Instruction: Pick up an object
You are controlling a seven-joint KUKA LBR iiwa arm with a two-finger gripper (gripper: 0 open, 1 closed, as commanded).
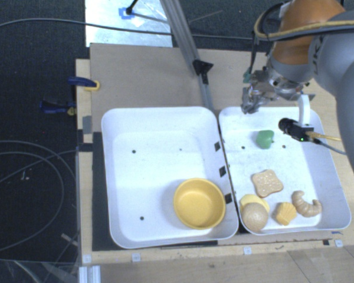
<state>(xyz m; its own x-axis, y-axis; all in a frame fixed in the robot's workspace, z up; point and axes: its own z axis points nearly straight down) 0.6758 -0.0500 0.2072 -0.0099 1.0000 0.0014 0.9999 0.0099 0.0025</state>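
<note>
In the right bin [327, 175], a small green object [265, 138] lies near the far middle. Along the near side lie a tan waffle-like square [266, 182], a beige and yellow round piece [254, 213], a small yellow piece [285, 213] and a tan croissant shape [307, 204]. A yellow bowl [199, 202] stands in the left bin [141, 140] at its near right. My gripper [251, 104] hangs over the far left edge of the right bin, up and left of the green object, with nothing seen in it.
A grey pole [186, 37] slants down from the top to the gap between the bins. A black sensor with a cable [295, 128] hangs off the wrist over the right bin. Blue and yellow clamps [76, 93] grip the bench's left edge.
</note>
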